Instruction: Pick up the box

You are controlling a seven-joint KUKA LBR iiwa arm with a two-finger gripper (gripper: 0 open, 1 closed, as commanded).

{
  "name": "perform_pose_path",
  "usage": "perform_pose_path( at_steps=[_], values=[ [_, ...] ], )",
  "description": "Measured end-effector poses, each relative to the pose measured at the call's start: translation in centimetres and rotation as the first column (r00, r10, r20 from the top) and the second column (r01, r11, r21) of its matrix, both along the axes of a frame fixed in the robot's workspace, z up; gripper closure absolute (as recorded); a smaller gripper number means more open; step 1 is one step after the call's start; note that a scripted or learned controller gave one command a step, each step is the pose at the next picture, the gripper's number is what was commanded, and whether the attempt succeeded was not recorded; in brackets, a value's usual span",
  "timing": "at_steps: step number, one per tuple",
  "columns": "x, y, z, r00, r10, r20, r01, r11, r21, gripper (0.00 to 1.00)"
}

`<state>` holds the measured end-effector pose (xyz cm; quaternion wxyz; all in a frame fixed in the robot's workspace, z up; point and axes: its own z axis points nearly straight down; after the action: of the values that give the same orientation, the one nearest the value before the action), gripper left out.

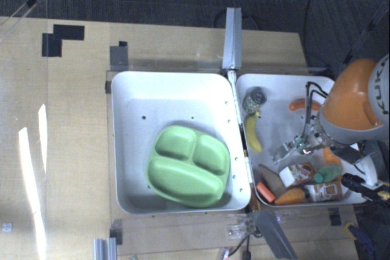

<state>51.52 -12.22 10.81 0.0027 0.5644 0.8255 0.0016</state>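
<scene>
While your arm's hand [303,144] hangs low in the right bin [277,85], grip state unreadable, you see the box [298,173] lying just below it beside a carrot [290,196] and banana [252,133].

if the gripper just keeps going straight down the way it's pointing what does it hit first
Probably the box, the small printed carton lying just under the gripper in the right bin. Depth is hard to judge from this slanted view, so the bare bin floor beside it is possible.

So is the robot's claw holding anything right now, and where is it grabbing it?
It cannot be told. The gripper hangs over the cluttered right bin, just above the box, but nothing visibly sits between its tips.
</scene>
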Motion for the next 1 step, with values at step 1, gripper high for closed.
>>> perform_pose_path(
  at_steps=[1],
  values=[
    [-2.74,0.58,1.7,0.973,-0.23,-0.003,0.23,0.973,0.001,0.0]
  ],
)
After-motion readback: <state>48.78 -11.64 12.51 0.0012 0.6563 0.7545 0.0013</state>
